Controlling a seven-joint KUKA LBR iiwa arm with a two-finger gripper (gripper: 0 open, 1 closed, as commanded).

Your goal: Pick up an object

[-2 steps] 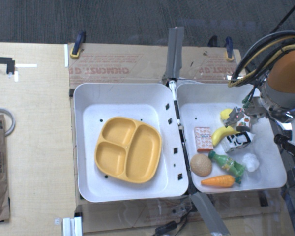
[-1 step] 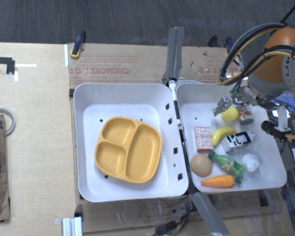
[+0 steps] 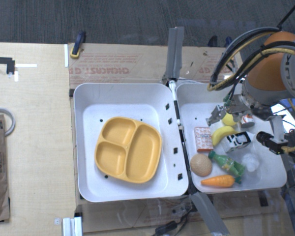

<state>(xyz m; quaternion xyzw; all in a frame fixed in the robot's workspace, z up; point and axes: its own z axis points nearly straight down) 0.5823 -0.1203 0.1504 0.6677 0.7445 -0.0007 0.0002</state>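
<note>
Banana (image 3: 222, 133) just below end effector (image 3: 225, 113), right bin (image 3: 187, 102), carrot (image 3: 218, 181) nearer front

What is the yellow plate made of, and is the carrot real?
The yellow divided plate looks like smooth matte plastic: one even colour, with rounded moulded walls between its three compartments. The carrot is probably a plastic toy, since its orange skin is very even and a bit shiny, though this view cannot settle that. The bin under the plate looks like hard white plastic, slightly glossy.
</note>
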